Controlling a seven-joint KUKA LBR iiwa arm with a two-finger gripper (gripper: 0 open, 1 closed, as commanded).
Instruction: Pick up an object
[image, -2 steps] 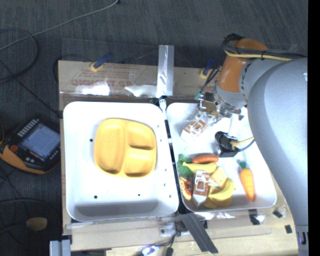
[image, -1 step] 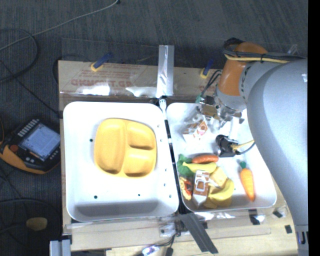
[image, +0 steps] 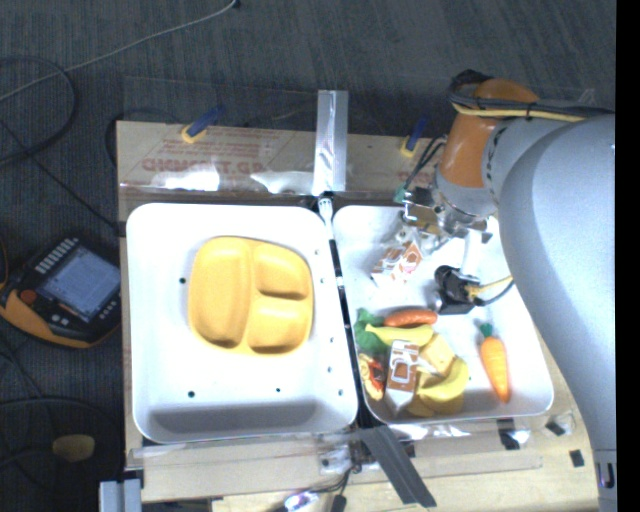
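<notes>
Grey with an orange band, the robot arm (image: 470, 150) reaches in from the right, and its jaws hang over the far part of the right white bin (image: 525, 395). I cannot tell whether the jaws are open or closed. A small white-and-orange crumpled packet (image: 397, 260) lies just beside them, and I cannot tell whether it touches them. Nearer the front, a yellow toy banana (image: 447, 388), a slim red-orange pepper-like piece (image: 410, 318) and a small box with a white label (image: 402, 362) are heaped together. An orange toy carrot (image: 494, 368) lies apart to their right. The left white bin (image: 160, 400) holds a yellow divided plastic tray (image: 250, 295). Both bins sit side by side on the desk (image: 230, 150).
</notes>
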